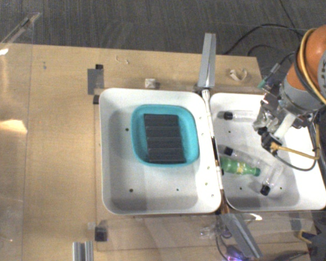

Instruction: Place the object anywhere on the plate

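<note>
Hovering over the right bin (309, 203), the gripper (263, 125) sits above the bin's upper middle; can't tell from this angle if it's open or closed, and nothing is visibly held or touched. Three loose items in that bin, any could be the object: green bottle (240, 169) on its side near the left wall, below and left of the gripper, apart from it; upper clear tube (234, 115) with a black cap, near the top left corner, just left of the gripper at about the same height; lower clear tube (270, 179), black cap pointing down, near the bottom edge, roughly straight below the gripper. Teal plate (137, 129) is in the left bin (114, 189), upper middle, with a dark ribbed pad (163, 138) on it; well apart from the gripper, across the divider. Arm (315, 48) comes in from the upper right, orange band up top, wrist angled down and left into the right bin.
</note>
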Action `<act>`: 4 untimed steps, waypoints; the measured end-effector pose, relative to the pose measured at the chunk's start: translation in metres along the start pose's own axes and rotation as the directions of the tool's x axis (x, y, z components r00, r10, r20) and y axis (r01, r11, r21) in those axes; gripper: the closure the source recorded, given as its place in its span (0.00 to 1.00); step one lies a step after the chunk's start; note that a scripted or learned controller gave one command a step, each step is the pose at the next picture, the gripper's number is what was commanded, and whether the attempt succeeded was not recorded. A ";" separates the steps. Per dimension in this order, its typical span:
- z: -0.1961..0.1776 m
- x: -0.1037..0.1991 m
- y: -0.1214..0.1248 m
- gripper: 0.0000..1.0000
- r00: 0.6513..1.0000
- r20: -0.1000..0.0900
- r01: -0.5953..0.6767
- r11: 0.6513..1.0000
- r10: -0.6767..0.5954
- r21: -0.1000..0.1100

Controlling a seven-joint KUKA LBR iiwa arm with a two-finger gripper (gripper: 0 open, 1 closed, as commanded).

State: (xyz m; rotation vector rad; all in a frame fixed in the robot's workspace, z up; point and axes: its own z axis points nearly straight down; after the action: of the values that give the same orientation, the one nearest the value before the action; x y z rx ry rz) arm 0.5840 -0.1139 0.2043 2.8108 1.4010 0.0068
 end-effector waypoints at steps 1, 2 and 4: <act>0.019 0.042 -0.021 1.00 0.972 0.001 0.233 0.972 -0.233 0.002; 0.011 0.110 -0.048 1.00 0.932 0.000 0.363 0.932 -0.363 0.000; 0.011 0.144 -0.125 1.00 0.816 -0.001 0.578 0.816 -0.578 0.000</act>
State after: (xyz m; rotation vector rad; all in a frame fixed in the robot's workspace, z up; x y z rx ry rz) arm 0.5705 0.0762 0.1939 2.2529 2.1873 0.0063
